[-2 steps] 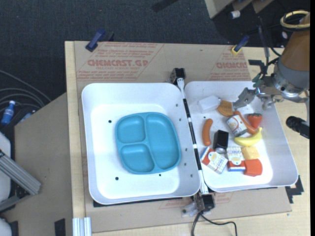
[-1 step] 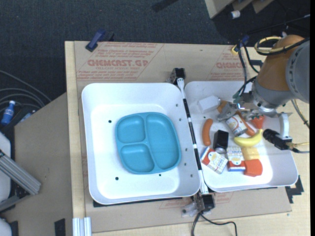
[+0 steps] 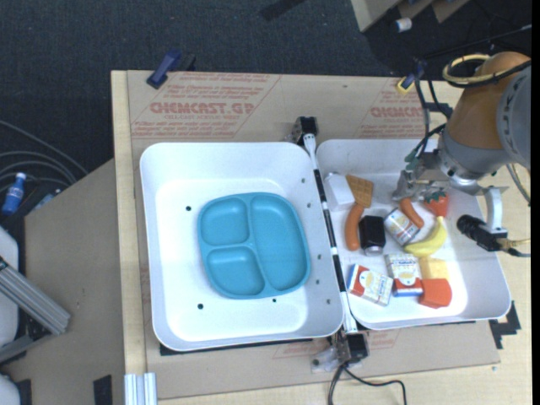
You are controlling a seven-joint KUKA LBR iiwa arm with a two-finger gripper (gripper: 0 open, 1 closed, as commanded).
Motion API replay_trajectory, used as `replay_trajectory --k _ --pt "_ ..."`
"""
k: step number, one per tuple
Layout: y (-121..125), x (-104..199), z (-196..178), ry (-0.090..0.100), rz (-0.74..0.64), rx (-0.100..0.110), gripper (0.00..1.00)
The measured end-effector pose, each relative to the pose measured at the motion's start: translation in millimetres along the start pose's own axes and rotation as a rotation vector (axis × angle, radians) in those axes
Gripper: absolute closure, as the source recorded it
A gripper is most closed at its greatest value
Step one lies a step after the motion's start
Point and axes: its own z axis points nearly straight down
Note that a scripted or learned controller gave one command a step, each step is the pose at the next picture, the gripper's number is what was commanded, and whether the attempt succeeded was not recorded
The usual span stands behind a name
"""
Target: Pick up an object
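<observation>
Around the gripper (image 3: 419, 186): banana (image 3: 429, 239), can (image 3: 402, 224), perhaps a carrot (image 3: 353, 227).

Dark carpet floor (image 3: 126, 19), wooden bench (image 3: 245, 99)

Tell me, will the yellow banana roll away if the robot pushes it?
Probably not far. The banana is curved, so it would likely spin or slide rather than roll. It lies crowded among other toy foods in the right bin, so a push would probably bump them. It looks smooth, perhaps slippery to pinch.

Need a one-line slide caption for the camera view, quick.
Arm's tool low over toy food in the right bin; blue tray in the left bin.
</observation>
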Motion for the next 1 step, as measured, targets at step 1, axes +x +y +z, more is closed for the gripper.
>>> replay_trajectory --k 1 --pt "-2.6 136.7 -85.6 0.006 -0.001 0.009 1.0"
